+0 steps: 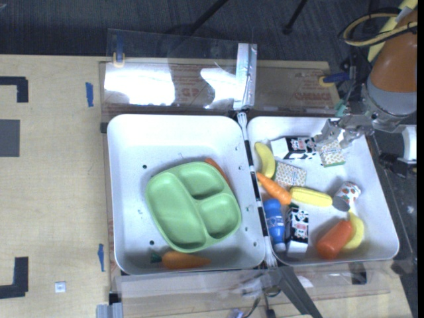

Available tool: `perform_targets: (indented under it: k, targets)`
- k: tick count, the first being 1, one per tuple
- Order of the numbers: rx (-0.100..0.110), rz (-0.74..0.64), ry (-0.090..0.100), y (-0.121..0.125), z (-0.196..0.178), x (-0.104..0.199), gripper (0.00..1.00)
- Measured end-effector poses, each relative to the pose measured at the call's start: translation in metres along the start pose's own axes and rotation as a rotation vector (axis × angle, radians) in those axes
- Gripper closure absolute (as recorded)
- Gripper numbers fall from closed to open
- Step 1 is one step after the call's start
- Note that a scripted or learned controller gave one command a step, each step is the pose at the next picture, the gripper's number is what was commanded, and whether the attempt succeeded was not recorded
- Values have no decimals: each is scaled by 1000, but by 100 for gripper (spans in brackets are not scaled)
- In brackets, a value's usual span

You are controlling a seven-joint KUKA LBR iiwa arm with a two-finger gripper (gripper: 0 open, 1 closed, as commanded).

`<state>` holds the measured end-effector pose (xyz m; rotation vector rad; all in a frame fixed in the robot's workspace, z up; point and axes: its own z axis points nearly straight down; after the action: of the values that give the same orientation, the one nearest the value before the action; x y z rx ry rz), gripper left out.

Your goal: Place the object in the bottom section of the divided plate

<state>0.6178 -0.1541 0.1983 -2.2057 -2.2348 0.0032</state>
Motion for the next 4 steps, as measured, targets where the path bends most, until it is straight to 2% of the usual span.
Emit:
perform_targets:
  k: [1, 2, 3, 4]
  targets:
    - [-5, -342, -3, 18, -49, 14, 100]
    - [-4, -348, -2, 51, -41, 86, 100]
    - [1, -647, 1, 13, 13, 153, 100]
    - [4, -483, 1, -11, -1, 212, 100]
